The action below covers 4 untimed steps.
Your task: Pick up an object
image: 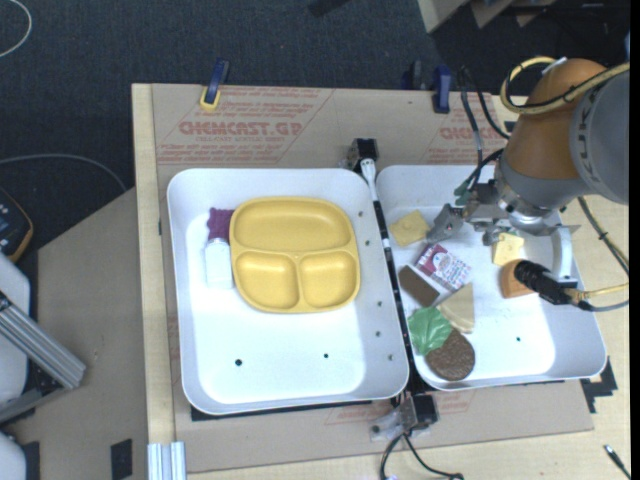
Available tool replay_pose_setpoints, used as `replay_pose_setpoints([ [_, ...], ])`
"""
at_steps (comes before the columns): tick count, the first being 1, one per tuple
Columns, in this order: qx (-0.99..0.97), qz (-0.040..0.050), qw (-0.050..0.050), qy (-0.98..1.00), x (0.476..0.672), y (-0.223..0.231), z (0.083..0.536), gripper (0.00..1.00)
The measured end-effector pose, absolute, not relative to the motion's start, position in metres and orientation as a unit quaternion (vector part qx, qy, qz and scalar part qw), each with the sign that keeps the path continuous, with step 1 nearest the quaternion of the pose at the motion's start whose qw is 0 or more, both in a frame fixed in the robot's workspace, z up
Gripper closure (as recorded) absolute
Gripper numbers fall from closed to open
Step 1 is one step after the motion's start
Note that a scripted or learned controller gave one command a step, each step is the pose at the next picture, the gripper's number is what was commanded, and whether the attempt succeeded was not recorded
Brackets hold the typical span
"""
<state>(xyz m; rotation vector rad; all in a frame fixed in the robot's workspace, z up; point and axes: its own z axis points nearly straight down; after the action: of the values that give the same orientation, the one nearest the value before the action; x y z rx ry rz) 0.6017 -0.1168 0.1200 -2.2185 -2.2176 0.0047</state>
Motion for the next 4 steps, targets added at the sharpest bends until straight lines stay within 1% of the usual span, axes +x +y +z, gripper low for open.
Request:
replay_pose_setpoints([
  [1, -0.707, 0.0013, 0.002, -0.707, 0.601, -0.116, 0.082, 0.00],
  [2, -0.707, -0.0002, 0.000, -0.707, 0.602, -0.116, 0.096, 1.00],
  [3, -0.706, -0.0019, -0.003, -0.708, 0.611, -0.109, 0.152, 1.00],
  [4, -0.706, -0.0028, -0.004, -0.708, 0.615, -0.104, 0.215, 1.00],
])
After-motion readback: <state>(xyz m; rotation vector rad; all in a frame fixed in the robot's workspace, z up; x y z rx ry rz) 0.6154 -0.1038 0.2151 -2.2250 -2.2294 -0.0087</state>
